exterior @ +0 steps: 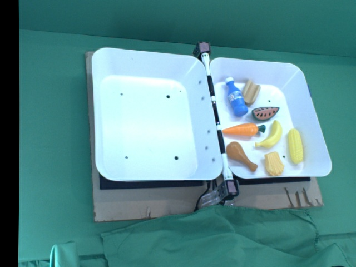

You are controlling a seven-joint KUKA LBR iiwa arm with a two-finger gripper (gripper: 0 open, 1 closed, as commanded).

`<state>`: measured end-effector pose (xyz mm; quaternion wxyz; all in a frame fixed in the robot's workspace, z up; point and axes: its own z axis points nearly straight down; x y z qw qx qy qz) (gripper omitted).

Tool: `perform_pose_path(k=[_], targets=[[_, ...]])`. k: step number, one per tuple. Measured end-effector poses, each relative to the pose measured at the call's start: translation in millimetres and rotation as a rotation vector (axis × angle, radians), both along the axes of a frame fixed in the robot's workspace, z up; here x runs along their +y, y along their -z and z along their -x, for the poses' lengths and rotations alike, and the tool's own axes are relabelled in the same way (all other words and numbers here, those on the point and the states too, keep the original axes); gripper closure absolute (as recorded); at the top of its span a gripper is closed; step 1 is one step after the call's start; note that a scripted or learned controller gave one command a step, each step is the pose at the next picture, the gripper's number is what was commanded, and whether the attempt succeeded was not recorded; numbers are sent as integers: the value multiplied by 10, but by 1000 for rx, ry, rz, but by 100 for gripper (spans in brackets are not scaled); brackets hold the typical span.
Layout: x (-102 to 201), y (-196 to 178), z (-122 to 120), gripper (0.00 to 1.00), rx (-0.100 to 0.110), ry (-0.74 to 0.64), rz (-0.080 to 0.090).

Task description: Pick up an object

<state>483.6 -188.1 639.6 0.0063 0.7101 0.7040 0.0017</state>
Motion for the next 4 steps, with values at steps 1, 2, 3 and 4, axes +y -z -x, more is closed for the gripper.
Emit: perform_pose_path(k=[1,2,3,4], targets=[[0,5,0,0,1,0,0],[12,87,30,0,10,-3,-5],[267,94,-921,0,4,-9,-3],[195,86,-1430,0,4,-6,-2]])
